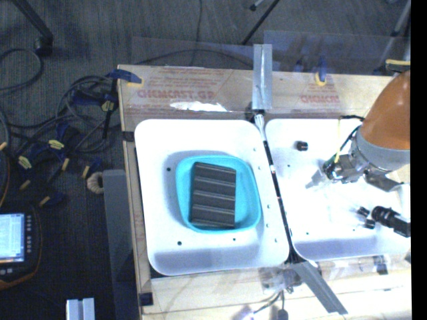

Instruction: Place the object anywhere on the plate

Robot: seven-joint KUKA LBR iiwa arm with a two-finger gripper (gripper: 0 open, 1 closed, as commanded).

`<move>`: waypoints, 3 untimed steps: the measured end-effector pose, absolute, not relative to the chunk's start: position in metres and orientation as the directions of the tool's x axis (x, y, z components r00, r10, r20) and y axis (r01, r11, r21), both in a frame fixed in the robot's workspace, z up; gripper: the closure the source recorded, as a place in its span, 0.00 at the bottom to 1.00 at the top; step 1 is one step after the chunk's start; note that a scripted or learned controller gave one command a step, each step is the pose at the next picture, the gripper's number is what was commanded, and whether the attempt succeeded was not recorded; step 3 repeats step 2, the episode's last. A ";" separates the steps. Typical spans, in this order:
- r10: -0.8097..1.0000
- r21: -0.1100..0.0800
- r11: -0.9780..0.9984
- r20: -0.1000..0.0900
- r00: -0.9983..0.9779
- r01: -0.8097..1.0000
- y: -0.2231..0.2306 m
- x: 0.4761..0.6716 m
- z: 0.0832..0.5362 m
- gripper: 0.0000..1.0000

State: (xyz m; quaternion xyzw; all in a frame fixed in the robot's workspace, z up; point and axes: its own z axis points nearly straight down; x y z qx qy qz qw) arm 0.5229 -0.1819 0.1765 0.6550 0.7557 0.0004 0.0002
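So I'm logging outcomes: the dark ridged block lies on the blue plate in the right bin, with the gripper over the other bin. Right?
Not quite. The camera view shows the dark ridged block on the blue plate in the left bin, not the right. The gripper is over the other bin, the right one.

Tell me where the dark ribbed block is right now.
The dark ribbed block lies on the blue plate in the left bin of the camera view, apart from the gripper, which is over the right bin.
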 end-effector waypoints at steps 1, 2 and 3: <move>0.990 0.001 0.142 0.000 -0.142 0.990 -0.182 0.523 0.176 0.00; 0.989 0.001 0.145 -0.003 -0.145 0.989 -0.224 0.581 0.238 0.00; 0.989 0.001 0.145 -0.003 -0.145 0.989 -0.224 0.581 0.238 0.00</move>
